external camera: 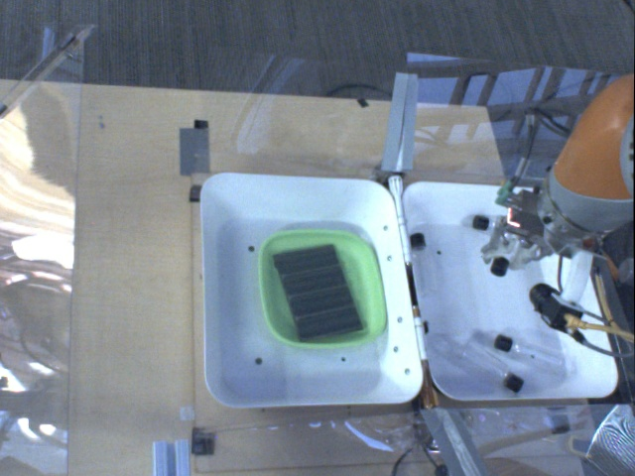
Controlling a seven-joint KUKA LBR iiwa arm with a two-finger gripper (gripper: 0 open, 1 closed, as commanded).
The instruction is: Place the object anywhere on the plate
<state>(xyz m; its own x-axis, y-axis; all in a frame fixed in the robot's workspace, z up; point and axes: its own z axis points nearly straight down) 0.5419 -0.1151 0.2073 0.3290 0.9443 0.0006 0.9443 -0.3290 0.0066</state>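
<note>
A square lime-green plate (267, 291) sits in the middle of the left bin (226, 365). A dark grey ridged slab (317, 292) lies flat on the plate, turned slightly off square. My gripper (508, 242) hangs over the upper right part of the right bin (446, 296), well to the right of the plate and apart from the slab. The orange band of the arm (600, 157) rises above it at the right edge.
A raised divider (405, 266) separates the two bins. A clear, hard-to-see object (501, 357) lies low in the right bin with small black pieces (513, 383) near it. Cables (566, 315) trail from the wrist. A metal post (401, 127) stands behind the bins.
</note>
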